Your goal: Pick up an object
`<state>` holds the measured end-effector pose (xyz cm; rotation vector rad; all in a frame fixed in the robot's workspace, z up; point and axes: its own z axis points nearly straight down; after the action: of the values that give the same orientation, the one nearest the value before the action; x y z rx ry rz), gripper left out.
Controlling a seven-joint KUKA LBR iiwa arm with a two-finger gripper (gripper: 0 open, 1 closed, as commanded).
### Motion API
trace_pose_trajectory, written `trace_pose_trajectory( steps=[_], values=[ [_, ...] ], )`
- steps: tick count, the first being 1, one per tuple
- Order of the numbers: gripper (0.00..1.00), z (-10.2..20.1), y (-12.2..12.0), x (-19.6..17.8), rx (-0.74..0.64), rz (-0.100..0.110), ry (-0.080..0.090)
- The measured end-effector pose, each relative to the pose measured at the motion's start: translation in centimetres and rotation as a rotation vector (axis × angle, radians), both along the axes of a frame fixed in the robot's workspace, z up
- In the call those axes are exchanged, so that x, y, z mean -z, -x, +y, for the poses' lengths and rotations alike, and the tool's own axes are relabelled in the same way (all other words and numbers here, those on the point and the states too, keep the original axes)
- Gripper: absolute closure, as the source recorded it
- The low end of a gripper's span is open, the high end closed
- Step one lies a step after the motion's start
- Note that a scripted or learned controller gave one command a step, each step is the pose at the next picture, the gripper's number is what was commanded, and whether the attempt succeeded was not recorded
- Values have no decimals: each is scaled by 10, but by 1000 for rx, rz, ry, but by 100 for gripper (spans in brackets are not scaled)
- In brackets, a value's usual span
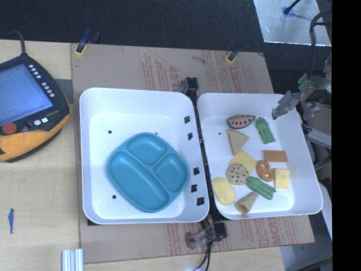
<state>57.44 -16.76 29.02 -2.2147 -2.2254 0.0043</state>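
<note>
On the bench, a sheet of brown cardboard (169, 66) printed with faint red lettering is laid under two shallow white bins, and it is held at its far edge by two clamps (82, 42). Beyond the bench, a dark floor is seen, with a pale patch (285, 13) at the upper right. A handheld control tablet (28, 109) with a blue screen and an orange underside is set at the left of the bench.

One blue divided plate (148, 171) with three compartments is held in the left bin (93, 151). Ten toy foods are counted in the right bin (299, 202): one watermelon slice (241, 121), two green pieces (264, 131), two pale wedges, one orange square (274, 156), one pretzel (264, 169), one yellow square, one cookie (237, 174), one lemon-yellow lump (224, 191) and one cone (246, 202).

At the right bin's far right corner, the gripper (285, 106) is seen, apart from the toys; whether its fingers are open or closed cannot be told.
</note>
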Motion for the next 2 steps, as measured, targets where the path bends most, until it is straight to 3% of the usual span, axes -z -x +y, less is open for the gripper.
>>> trace_pose_trajectory(
  steps=[1, 2],
  values=[
    [0, -31, -64, 124, -3, -3, 4],
    [0, 50, -20, 203, -6, 10, -6]
  ],
)
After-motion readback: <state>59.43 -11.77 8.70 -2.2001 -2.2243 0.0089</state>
